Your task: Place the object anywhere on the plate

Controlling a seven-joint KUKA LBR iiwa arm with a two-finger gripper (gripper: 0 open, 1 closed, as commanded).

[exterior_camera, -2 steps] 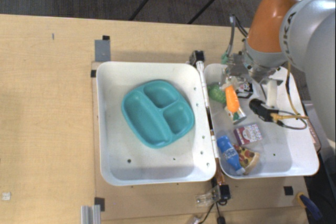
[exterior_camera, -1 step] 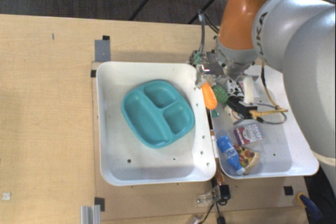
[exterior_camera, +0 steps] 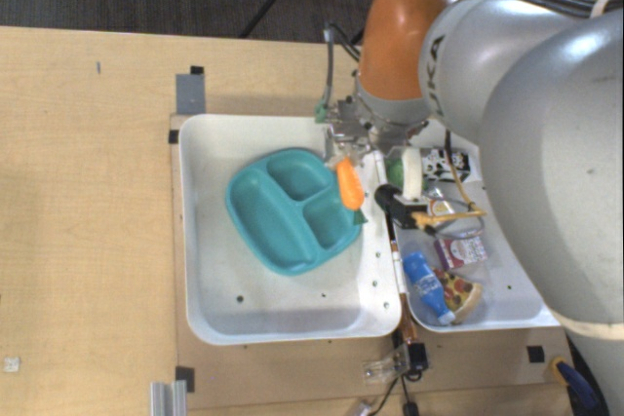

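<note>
Carrot (exterior_camera: 348, 186) just below gripper (exterior_camera: 347, 149).

There are two white bins (exterior_camera: 200, 307), one teal plate (exterior_camera: 283, 209) (with three compartments), one orange carrot (exterior_camera: 348, 184) and one blue bottle (exterior_camera: 426, 285) among small things.

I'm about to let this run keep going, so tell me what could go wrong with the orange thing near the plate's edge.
1. The small orange carrot-shaped object sits right at the right rim of the teal divided plate, so it could tip off into the white left bin.
2. The gripper hangs close above it and might nudge it off.
3. It could roll toward the cluttered right bin.
</note>
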